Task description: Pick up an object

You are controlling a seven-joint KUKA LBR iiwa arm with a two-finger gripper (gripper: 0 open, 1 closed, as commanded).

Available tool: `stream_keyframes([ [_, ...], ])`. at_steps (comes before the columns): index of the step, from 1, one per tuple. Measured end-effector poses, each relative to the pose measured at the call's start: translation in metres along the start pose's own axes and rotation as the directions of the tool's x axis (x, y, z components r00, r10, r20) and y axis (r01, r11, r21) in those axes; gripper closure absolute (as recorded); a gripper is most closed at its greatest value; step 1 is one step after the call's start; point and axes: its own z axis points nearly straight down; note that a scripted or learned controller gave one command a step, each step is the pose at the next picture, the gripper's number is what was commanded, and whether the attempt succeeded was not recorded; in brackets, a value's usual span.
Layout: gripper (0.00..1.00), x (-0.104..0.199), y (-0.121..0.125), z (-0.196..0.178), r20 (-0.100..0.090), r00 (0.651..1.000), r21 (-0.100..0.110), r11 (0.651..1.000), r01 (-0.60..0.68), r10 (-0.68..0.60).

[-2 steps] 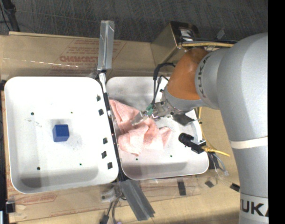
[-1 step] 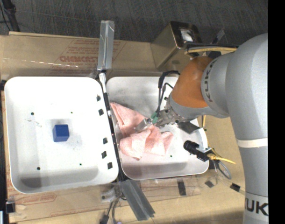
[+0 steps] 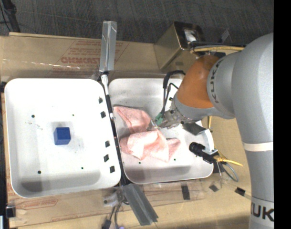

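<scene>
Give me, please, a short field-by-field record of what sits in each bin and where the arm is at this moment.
left bin: one small blue cube, lying left of the bin's middle
right bin: crumpled pink cloth spread across the middle
arm: reaches in from the right, over the right bin
gripper: down at the right edge of the pink cloth; finger state not clear
contact: too cluttered to tell whether anything is gripped
</scene>
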Motion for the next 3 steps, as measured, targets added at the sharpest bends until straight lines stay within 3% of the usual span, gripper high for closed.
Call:
stream_keyframes([
  [1, 1.0, 0.043, 0.059, -0.148, 0.002, 0.998, -0.003, 0.998, -0.062, 0.062],
  [2, 1.0, 0.071, 0.063, -0.089, 0.0, 0.955, 0.003, 0.955, -0.297, 0.297],
  [3, 1.0, 0.062, 0.082, -0.187, 0.001, 0.978, -0.001, 0.978, -0.208, 0.208],
])
